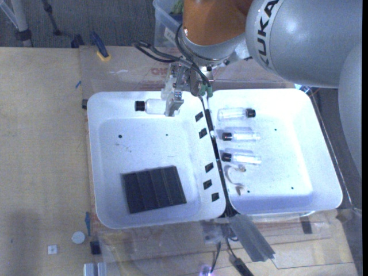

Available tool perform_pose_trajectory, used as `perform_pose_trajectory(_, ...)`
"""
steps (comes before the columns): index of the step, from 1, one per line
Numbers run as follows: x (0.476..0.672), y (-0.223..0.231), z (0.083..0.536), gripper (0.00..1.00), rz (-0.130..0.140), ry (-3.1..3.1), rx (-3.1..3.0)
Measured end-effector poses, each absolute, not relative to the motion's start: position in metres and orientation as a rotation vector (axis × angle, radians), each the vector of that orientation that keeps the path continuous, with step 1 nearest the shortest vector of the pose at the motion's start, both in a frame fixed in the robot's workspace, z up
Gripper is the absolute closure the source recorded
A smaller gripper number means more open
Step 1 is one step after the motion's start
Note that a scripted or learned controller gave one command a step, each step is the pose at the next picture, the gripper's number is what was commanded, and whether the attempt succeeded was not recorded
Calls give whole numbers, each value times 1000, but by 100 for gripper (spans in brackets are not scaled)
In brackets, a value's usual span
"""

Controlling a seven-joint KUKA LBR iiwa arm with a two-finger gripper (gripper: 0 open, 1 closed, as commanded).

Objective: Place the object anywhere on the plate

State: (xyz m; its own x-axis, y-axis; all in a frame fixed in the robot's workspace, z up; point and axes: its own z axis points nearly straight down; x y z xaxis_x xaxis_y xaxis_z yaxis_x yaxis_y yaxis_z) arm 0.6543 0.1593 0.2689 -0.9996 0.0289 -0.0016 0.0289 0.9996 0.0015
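A black ribbed plate (154, 190) lies flat in the front part of the left bin (109, 154). A clear vial with a black cap (148, 105) lies sideways at the back of that bin, cap pointing left. My gripper (174, 103) hangs right at the vial's right end, touching or nearly touching it. The arm's orange band and grey wrist rise above it and hide part of the back rim. The plate is well in front of the gripper, with bare bin floor between them.
The right bin (299, 154) holds three more capped vials (236, 114), (240, 135), (241, 157) near its left wall, with small clear scraps (234, 177) in front of them. A divider with black tabs (208, 154) separates the bins. Wooden bench lies to the left.
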Motion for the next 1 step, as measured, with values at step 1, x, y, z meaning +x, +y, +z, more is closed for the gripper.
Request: perform_pose_trajectory(1,663,164,280,100,4,3132,-95)
